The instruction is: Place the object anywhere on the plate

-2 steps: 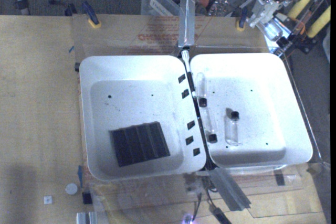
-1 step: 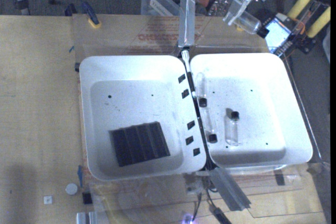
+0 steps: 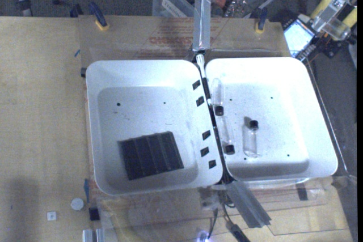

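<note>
There are two white bins side by side on the bench, and one plate, a dark, ribbed square lying flat in the near part of the left bin. The right bin holds three small bottles, all clear with black caps and all lying down. One bottle rests out on the bin floor, cap pointing away. The other two lie close to the wall next to the left bin: the far bottle and the near bottle, both caps toward the camera. None of them touches the plate. Five small black marks run down the left bin's inner wall. The arm sits at the upper right, outside the bins; I cannot tell whether its grip is released or clenched.
</note>
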Controlling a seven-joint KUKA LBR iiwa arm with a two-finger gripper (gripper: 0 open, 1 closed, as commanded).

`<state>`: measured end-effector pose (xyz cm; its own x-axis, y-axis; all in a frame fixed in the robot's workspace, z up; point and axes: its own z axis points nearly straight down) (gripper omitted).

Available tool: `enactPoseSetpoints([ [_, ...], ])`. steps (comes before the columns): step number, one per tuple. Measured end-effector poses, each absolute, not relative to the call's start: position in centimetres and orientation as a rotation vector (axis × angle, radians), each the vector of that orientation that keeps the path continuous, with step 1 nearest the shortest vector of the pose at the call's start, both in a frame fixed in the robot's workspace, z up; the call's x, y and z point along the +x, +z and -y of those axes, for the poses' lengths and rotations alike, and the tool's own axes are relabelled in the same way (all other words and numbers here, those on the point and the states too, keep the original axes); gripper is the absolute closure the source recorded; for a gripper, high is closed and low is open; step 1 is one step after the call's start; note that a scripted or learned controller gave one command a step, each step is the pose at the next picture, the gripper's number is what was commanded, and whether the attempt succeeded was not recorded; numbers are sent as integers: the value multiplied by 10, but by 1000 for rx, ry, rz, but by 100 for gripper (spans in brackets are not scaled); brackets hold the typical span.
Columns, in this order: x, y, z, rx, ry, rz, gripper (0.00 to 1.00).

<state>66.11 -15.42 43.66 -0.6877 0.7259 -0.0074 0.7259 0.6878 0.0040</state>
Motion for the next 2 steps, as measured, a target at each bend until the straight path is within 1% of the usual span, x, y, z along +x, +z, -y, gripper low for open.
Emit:
enactPoseSetpoints([
  [1,658,436,134,2015,1,-2408,100],
  [2,662,436,205,1903,2,-2491,100],
])
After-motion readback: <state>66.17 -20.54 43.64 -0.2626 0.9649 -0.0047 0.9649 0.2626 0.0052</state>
